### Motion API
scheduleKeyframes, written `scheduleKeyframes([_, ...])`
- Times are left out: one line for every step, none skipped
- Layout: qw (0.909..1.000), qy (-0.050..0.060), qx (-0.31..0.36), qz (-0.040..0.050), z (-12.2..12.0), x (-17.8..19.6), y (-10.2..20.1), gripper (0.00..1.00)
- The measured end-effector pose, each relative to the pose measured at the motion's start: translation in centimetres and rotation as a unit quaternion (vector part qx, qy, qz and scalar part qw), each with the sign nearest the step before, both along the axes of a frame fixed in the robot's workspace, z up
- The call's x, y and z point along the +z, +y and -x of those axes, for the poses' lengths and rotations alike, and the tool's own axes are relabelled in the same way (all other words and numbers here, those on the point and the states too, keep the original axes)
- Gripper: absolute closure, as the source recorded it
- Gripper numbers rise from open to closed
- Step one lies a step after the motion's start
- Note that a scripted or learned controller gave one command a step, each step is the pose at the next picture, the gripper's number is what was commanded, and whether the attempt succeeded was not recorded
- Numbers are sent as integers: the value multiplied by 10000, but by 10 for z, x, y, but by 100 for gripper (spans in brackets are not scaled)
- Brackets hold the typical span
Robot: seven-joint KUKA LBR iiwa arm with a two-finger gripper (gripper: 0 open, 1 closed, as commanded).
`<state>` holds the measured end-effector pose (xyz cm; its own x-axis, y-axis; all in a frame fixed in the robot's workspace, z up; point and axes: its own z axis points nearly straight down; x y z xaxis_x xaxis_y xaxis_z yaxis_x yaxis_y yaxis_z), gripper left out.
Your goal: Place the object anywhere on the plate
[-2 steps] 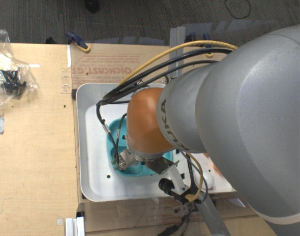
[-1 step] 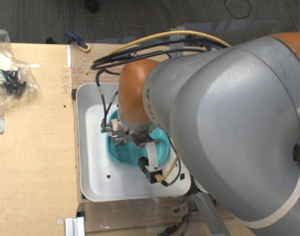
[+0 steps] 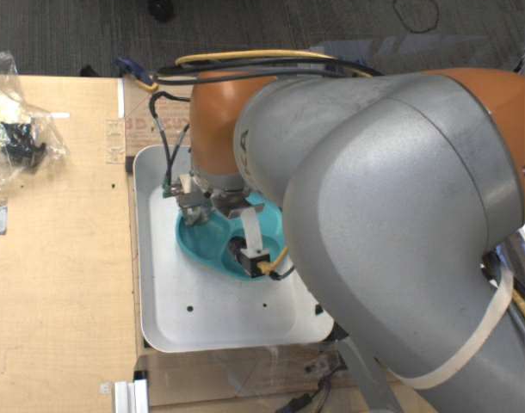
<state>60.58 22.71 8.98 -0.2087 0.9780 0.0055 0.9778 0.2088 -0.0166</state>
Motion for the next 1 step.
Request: scheduleKeyframes([9704,-68,-2416,35,58,2,-3,100])
